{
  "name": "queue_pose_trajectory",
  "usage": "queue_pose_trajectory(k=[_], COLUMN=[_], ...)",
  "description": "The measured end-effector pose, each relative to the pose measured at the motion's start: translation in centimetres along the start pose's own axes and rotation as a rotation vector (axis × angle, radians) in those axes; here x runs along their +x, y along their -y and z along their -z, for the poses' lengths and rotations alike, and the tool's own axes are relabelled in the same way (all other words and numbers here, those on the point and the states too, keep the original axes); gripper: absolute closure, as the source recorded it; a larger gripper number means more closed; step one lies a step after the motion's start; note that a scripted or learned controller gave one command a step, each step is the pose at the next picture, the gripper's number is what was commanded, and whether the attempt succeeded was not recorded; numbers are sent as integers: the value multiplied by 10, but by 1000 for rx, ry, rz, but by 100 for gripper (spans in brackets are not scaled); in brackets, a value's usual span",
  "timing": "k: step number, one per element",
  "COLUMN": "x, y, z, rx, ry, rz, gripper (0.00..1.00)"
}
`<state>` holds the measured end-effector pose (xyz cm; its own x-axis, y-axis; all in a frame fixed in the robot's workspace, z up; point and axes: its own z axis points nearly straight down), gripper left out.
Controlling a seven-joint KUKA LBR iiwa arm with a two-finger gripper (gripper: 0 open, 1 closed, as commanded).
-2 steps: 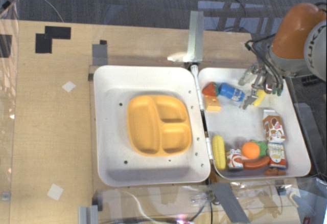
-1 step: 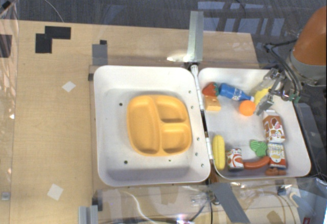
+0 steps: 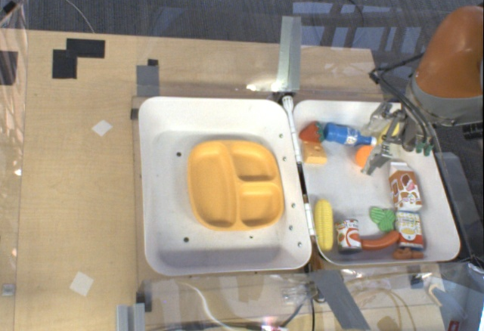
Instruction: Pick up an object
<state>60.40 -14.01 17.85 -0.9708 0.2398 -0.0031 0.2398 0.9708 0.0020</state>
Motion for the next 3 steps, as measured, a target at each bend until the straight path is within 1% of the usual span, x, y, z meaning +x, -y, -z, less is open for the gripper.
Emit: queue_pose_trajectory(k=[1, 2, 3], x=[0, -46, -48], y=[1, 7, 5], z=[0, -91, -79], rx=[1, 0, -1], ry=[0, 8, 14], rz=[-1, -222, -217], gripper=[0, 0, 100])
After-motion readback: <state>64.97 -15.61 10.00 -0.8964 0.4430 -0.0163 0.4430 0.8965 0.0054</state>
